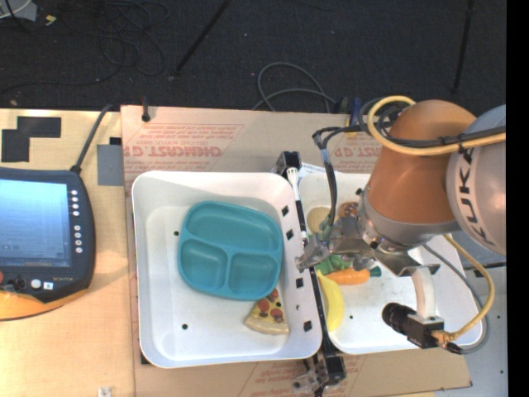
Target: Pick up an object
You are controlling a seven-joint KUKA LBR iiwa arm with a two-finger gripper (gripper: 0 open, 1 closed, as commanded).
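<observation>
- The divided plate point(230, 249) lies in the left bin point(157, 304).
- The pizza slice point(268, 314) lies just beside the plate's near right corner (same bin).
- The banana point(333, 303) and carrot point(350, 278) lie in the right bin point(372, 337).
- The tablet point(40, 234) sits on the bench, left of both bins.

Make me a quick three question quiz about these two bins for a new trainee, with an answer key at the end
1. True or false: the teal divided plate lies in the right bin.
2. Which food item lies just below the plate in the left bin?
A. pizza slice
B. banana
C. carrot
3. Fill in: the banana lies along the right bin's ____ wall.

Key
1. False, the left bin
2. A
3. left
</observation>
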